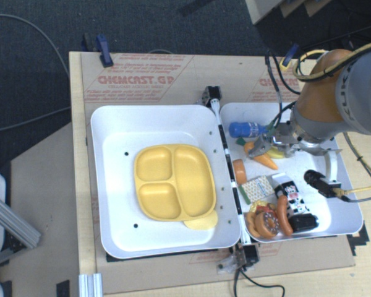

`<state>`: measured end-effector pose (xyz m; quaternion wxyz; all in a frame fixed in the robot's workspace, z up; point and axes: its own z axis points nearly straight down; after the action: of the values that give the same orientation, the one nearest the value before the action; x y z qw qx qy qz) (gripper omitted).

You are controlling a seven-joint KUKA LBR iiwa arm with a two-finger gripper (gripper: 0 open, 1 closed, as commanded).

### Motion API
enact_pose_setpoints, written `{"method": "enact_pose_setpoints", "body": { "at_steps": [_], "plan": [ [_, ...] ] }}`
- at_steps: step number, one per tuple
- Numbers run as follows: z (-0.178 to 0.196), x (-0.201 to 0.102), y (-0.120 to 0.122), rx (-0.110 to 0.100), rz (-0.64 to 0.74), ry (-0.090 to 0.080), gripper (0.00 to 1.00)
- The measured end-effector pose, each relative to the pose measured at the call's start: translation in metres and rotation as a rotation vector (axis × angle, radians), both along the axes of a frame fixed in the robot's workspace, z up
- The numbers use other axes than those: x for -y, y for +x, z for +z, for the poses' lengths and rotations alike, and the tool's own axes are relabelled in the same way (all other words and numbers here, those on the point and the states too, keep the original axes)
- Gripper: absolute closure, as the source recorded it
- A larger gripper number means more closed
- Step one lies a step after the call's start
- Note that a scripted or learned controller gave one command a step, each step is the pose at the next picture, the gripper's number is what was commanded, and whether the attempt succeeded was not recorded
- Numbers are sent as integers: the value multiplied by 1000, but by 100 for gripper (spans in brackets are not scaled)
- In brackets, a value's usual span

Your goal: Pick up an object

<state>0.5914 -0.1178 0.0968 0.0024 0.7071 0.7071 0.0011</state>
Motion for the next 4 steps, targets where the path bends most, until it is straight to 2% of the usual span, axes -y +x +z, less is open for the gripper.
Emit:
{"method": "enact_pose_setpoints", "body": {
  "at_steps": [1,2,3,4],
  "plan": [
    [-15,-9,-33,-10,-1,3,0],
    [49,12,76,-4,2,1,0],
    [-6,-22,40,12,0,-6,0],
    [-14,-20,12,-9,-1,2,0]
  ]
}}
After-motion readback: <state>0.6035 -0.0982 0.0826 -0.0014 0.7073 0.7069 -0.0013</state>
